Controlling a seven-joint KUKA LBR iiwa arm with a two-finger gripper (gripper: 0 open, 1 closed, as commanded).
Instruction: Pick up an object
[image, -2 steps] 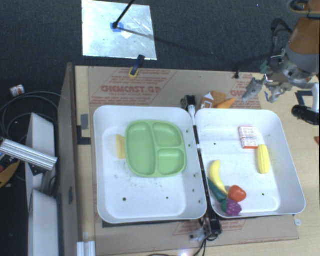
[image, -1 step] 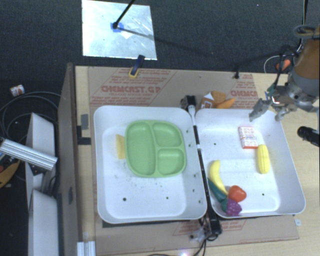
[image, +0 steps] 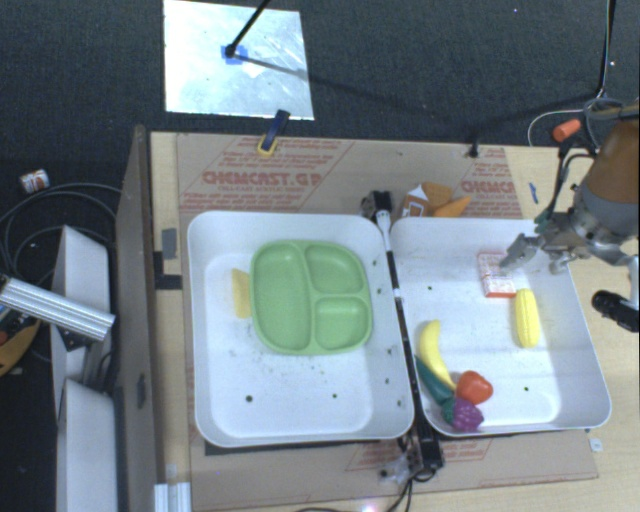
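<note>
The two-finger gripper (image: 522, 252), fingers slightly parted and holding nothing, hangs over the right white bin (image: 575, 400) near the yellow plastic corn cob (image: 526, 317): judged light, rigid, slippery; grasp mid-length.

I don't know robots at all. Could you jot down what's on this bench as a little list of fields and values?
left bin: green divided plate, yellow piece beside it
right bin: corn cob, banana, tomato, purple grapes, small red and white packet
arm: enters from the right
gripper: above the right bin, near the packet, holding nothing visible
</note>
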